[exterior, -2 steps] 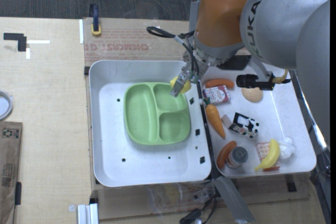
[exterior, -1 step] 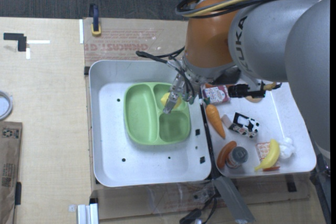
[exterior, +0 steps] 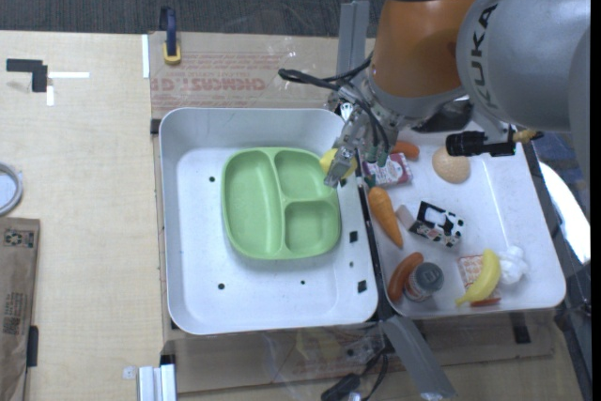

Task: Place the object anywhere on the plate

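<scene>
The left bin's front rim lies nearest the camera. The gripper pinches a small yellow object just over the green plate's right edge. Judged step: transport; next, carry further over the plate, then release

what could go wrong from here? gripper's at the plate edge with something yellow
1. The gripper hangs over the green plate's right rim, not its middle; released here, the yellow object could land on the rim and slide into the left bin.
2. The object shows only partly at the fingertips, so the hold may be shallow and slip early.
</scene>
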You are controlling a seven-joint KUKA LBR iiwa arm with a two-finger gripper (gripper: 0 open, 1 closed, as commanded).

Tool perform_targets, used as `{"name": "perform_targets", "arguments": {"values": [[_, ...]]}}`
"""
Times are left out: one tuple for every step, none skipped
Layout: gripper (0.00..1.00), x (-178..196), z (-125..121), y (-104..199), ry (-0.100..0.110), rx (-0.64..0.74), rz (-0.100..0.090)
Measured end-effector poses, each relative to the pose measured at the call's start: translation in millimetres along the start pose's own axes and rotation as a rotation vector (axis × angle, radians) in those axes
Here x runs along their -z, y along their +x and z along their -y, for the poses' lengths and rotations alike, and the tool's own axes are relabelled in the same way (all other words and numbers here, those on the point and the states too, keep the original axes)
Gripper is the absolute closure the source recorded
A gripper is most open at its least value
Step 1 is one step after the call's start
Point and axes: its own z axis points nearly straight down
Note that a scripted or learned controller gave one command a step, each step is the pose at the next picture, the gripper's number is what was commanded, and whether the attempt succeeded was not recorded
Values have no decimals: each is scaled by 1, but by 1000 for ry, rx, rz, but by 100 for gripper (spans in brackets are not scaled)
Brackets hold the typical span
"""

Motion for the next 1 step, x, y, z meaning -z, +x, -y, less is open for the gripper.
{"name": "perform_targets", "arguments": {"values": [[0, 0, 0, 0, 0, 0, 0]]}}
